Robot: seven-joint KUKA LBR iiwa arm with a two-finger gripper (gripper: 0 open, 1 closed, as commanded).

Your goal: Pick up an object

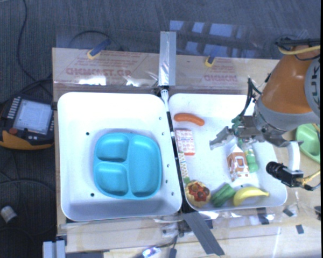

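Two white bins. Left bin [75, 122]: one blue three-compartment tray [128, 164]. Right bin [215, 104], one each: hot dog [189, 119], snack packet [184, 142], small carton [237, 165], green bottle [251, 159], banana [250, 194], green pepper [222, 194], berry bowl [198, 192].

Arm enters from the right bin's right side, orange band above the wrist, gripper [238, 134] low over the bin's middle. Jaw opening cannot be told; nothing seen between the fingers.

The carton, orange and white, lies just below the gripper, touching the bottle.
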